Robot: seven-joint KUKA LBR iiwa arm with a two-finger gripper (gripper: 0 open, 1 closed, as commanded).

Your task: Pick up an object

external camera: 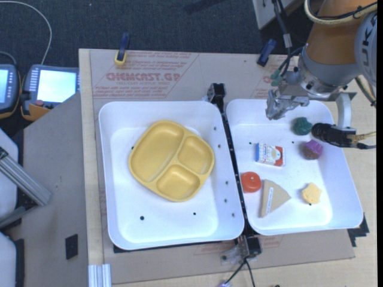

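- The gripper [280, 109] hangs over the far left part of the right bin [341, 217]. Its metal fingers point down, and whether they are spread or closed cannot be told; nothing shows between them.
- The arm [341, 31] is a rounded grey shell with a glossy orange band and comes in from the upper right.
- The right bin is a shallow white tray with rounded corners. It holds a small box [269, 154] printed red, white and blue, lying flat near the middle.
- A dark green lump [301, 125] lies just right of the gripper, and a purple knobbly lump [312, 149] lies near it.
- A flat red-orange disc [250, 182] sits by the bin's left wall, touching a tan wedge [272, 197].
- A small yellow chunk [311, 193] with uneven edges rests to the right of the wedge.
- The left bin [119, 220] bears a smooth yellow plate [172, 159] with three compartments, set at a tilt.
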